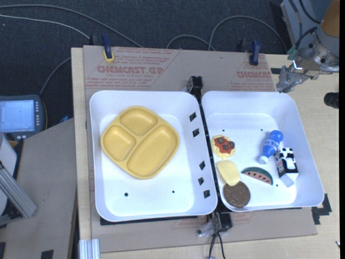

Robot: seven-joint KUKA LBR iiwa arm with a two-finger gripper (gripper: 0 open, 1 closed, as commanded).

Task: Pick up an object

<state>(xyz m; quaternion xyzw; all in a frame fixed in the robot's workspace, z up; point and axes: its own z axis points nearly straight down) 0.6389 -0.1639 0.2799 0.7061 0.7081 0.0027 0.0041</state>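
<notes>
While the claw hangs past the far right corner of the right bin, every object lies low in a bin, well apart from it.
Claw: the claw (284, 84) sits above the surface (237, 72) just outside the right bin (302, 123), with nothing between its tips; how far it is open cannot be told.
Objects: the blue bottle (271, 144) lies nearest the claw, toward the bin's right side, with a black-and-white cow toy (287, 163) just beside it.
Near edge: a watermelon slice (257, 175), a yellow piece (228, 172) and a brown round cookie (236, 195) lie close together; a small pizza (223, 146) lies near the divider.
Left bin: the left bin (108, 198) holds a yellow divided plate (140, 142).
Arm: the arm (323, 42) comes in from the upper right corner, wrist angled down and leftward.
Unclear: the arm's upper part is cut off by the frame; the claw's tips are small and blurred.
</notes>
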